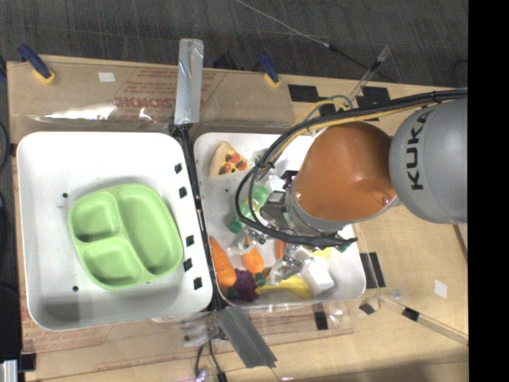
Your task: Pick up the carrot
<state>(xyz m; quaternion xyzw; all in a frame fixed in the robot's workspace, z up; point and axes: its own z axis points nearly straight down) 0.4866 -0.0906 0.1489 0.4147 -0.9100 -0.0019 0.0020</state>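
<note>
The tool (pixel 286 263) hangs low in the right bin (pixel 205 213) among toy foods; whether it is spread cannot be told. The carrot (pixel 222 262) lies beside it, against the bin's left wall, touching purple grapes (pixel 246 284).

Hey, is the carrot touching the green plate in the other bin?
Apart. The camera view shows the carrot in the right bin by its left wall, and the green plate in the left bin, with both bin walls between them.

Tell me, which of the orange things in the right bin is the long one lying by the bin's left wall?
That is the carrot, long and tapered, lying against the left wall of the right bin. The smaller orange piece sits further in, short and chunky.
</note>
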